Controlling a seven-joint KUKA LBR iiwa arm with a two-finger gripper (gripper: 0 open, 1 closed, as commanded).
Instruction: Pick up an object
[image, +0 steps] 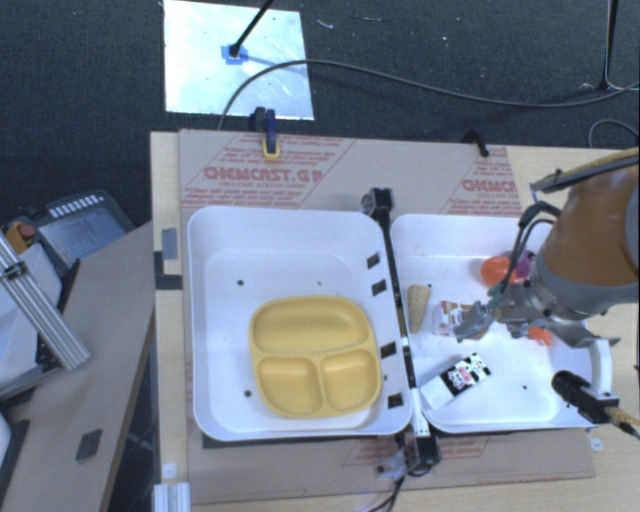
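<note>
The left bin is taken up by a yellow divided plate, lying toward its 5 o'clock corner and untouched. Across the divider, in the right bin, a small tan cone is seen at the 9 o'clock side, and just past it a small packet-like item is met by the gripper, which is reached in from 3 o'clock and set low over the bin floor. Whether anything is clamped there cannot be told; the tip is too small and blurred for a grasp to be confirmed. A black-and-white carton is left lying at 6 o'clock, and an orange ball-like object is partly hidden by the arm at 1 o'clock. Nothing is seen lifted clear, so the pick is judged not yet done: a secure grip and a raise remain.
</note>
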